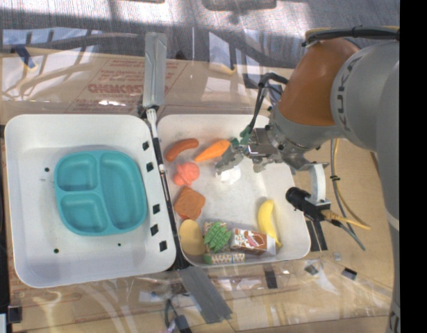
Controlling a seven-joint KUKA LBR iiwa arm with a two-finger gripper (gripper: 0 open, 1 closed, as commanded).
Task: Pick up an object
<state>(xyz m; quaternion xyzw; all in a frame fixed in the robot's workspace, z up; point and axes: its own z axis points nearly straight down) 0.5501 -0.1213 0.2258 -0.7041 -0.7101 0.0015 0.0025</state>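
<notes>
In the right bin, near its far edge, the gripper is being held low over the bin floor. A small white object is lying just under the fingertips, touching or nearly touching them; whether it is being clamped cannot be told, and the state of the gripper cannot be told either. An orange carrot is lying just beside the gripper, toward the far edge, and a brown sausage is lying next to the carrot, near the far left corner of this bin. A pink round object and a brown toast-like piece are being seen along the left edge. A yellow banana is lying near the right edge, well apart from the gripper. Along the near edge a pale yellow piece, a green leafy item and a small printed carton are being seen close together.

The arm is being stretched in from the right, with the orange band above the wrist, and the wrist is being tilted down toward the left.

In the left bin a teal divided tray is resting in the middle. The far right corner of the right bin is being hidden by the wrist.
</notes>
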